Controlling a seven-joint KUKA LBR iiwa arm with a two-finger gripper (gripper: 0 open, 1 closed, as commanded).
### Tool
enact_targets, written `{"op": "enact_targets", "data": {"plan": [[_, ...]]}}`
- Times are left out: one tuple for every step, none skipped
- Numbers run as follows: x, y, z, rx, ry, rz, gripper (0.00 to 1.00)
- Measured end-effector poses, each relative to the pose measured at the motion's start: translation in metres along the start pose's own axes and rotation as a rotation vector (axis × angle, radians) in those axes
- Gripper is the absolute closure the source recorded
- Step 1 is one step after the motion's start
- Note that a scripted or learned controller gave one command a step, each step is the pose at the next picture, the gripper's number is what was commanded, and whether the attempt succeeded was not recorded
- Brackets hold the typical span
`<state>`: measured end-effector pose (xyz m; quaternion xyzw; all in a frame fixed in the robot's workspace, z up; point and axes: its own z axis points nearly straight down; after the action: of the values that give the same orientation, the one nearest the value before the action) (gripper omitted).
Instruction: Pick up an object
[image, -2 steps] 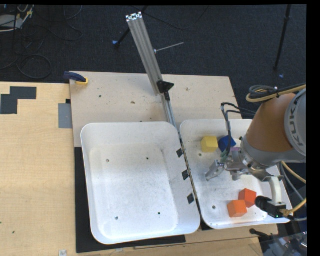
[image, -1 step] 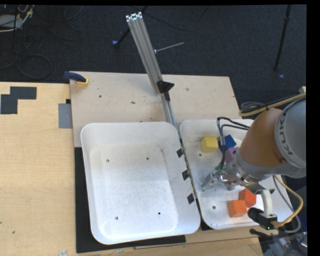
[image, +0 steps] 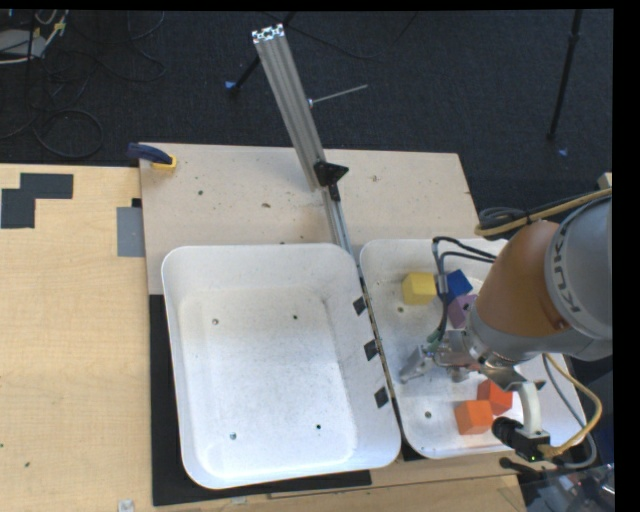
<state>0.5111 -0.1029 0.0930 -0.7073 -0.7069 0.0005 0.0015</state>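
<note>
Nearest the camera, by the near wall of the right bin (image: 420, 440), lie an orange block (image: 472, 416) and a second, redder orange block (image: 499, 397), touching or nearly touching each other. Both look like small, rigid, light blocks with flat faces. I would expect them to take a firm pinch without deforming, though smooth faces may slip if caught on a corner. The best hold is probably across two opposite flat sides, and their closeness leaves little room between them.

Further into the right bin, near its middle, the gripper (image: 425, 362) hangs low over bare white floor. It sits beside the orange blocks, not over them, and nothing shows in its grasp. I cannot tell whether it is spread or closed, as the grey wrist hides much of it.

Beyond it, towards the right bin's far wall, a pale purple block (image: 458, 308) sits partly under the arm, with a blue block (image: 459, 283) just behind it. A yellow block (image: 419, 288) stands apart from both on open floor, so it seems the easiest to grasp squarely.
</note>
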Motion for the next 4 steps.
{"op": "enact_targets", "data": {"plan": [[-0.001,0.0,-0.01,0.002,0.003,0.007,1.0],[-0.004,-0.006,-0.053,-0.003,-0.001,0.007,1.0],[-0.01,0.003,-0.109,-0.006,-0.002,0.0,1.0],[-0.014,0.001,-0.151,-0.005,-0.002,0.0,1.0]]}}
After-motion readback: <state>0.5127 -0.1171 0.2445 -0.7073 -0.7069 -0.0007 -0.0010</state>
